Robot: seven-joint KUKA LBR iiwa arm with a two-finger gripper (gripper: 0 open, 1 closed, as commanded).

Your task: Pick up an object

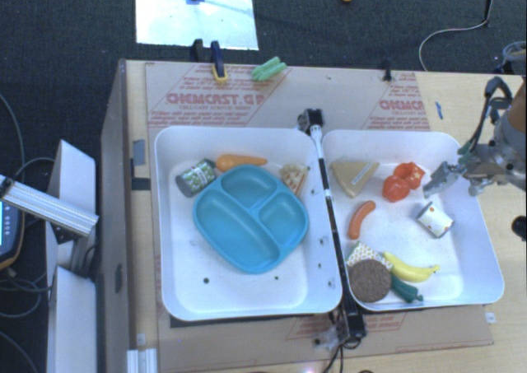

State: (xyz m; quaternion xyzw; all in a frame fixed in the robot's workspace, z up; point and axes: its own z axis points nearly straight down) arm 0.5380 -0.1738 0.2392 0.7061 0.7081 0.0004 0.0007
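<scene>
the grey two-finger gripper (458,172) hangs with its fingers apart and nothing between them, over the right edge of the right shallow white bin (486,281). just below the gripper lies a small white can (434,219).

A blue divided plate (249,229), an orange carrot (240,161), a yellow banana (411,268), a red pepper (403,180).

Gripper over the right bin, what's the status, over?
Gripper at right bin's far edge, holding nothing. Nearest: red pepper, small can. Nothing blocking.
</scene>
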